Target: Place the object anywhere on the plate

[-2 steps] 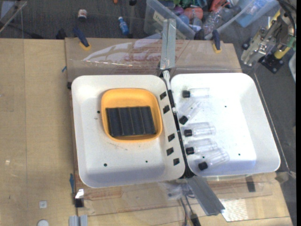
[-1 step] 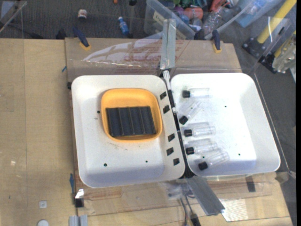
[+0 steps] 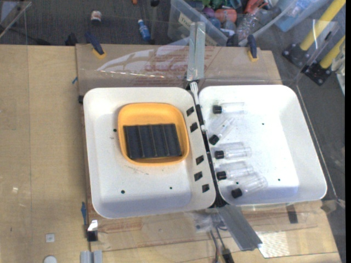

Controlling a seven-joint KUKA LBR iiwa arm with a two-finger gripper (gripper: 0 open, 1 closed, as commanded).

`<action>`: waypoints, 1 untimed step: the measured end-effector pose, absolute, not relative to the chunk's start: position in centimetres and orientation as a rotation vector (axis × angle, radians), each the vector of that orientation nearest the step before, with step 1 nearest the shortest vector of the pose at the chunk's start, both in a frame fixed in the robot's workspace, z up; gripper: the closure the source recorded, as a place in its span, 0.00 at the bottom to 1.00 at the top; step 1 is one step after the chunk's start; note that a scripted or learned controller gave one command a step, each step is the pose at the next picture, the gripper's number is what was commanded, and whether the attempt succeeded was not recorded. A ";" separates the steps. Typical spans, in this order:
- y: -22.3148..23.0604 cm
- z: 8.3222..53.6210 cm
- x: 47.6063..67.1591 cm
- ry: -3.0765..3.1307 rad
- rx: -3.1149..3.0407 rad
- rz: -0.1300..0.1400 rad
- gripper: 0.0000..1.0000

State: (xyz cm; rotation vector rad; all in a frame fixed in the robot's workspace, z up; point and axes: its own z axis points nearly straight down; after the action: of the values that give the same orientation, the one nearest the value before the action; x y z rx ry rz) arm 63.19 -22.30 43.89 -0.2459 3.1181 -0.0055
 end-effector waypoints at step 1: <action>-22.3 45.3 63.3 3.105 -0.240 -0.010 1.00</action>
State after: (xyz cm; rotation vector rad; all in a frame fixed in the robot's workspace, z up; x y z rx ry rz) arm 63.31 -22.32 45.27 -0.2395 3.1049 -0.0096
